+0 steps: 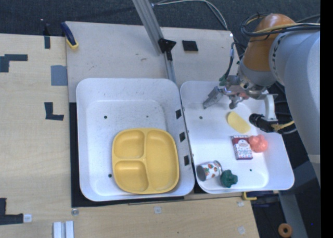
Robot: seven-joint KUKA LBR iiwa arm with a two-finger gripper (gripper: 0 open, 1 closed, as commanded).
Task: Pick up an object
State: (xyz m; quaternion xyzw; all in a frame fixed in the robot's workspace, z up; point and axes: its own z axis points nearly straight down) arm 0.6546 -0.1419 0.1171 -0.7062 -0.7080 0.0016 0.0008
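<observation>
My gripper [219, 104] hangs over the back of the right bin [193, 92], open, with nothing between its spread fingers. Just in front and to its right lies a pale yellow oval piece [238, 122], apart from the fingertips. Further forward are a small red and white box [242, 147] and a pink-orange ball [258, 143] touching it. Near the front wall lies a small printed can [209, 170] on its side, with a dark green lump [228, 179] beside it.
The left bin [91, 96] holds a yellow divided plate [145, 160] at its front. A slanted metal post [148, 15] stands behind the bins. The grey arm with its orange band [268, 36] comes in from the right, and black cables trail there.
</observation>
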